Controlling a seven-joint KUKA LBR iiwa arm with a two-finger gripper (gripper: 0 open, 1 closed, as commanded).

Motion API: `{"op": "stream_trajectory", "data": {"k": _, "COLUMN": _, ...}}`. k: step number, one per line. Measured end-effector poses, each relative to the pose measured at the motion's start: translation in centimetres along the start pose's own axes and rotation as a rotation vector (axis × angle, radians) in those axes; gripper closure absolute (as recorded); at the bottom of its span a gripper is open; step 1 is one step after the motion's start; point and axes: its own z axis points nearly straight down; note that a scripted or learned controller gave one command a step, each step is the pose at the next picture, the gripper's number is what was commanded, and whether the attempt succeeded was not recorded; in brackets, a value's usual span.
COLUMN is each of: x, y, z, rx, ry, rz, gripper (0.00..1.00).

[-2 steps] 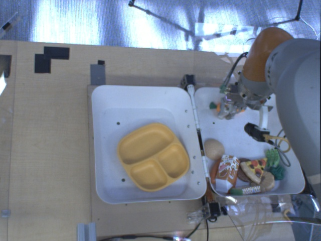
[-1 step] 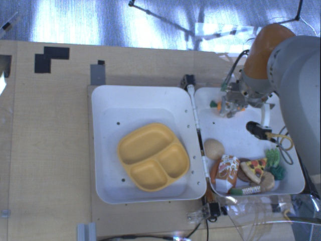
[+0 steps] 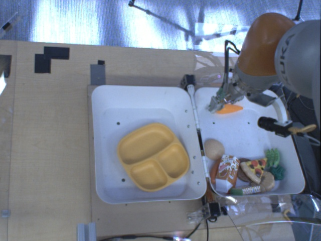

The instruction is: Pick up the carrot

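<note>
The carrot [image 3: 231,109] is a small orange piece lying in the far part of the right bin [image 3: 291,149], near its back wall. My gripper [image 3: 219,103] hangs directly over the carrot's left end, touching or almost touching it, while the rest of the carrot sticks out to the right. The grey wrist and the orange band of the arm [image 3: 263,39] rise above it and hide the bin's far right corner.
A yellow divided plate [image 3: 153,157] lies in the left bin [image 3: 108,134]. Toy food crowds the near end of the right bin: a beige potato [image 3: 214,148], a red-and-white bottle [image 3: 227,172], a pizza slice [image 3: 255,168] and broccoli [image 3: 274,160].
</note>
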Motion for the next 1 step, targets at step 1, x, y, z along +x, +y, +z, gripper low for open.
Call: {"op": "stream_trajectory", "data": {"k": 1, "x": -0.60, "y": 1.03, "z": 0.29, "rx": 0.006, "ry": 0.000, "rz": 0.540, "gripper": 1.00}}
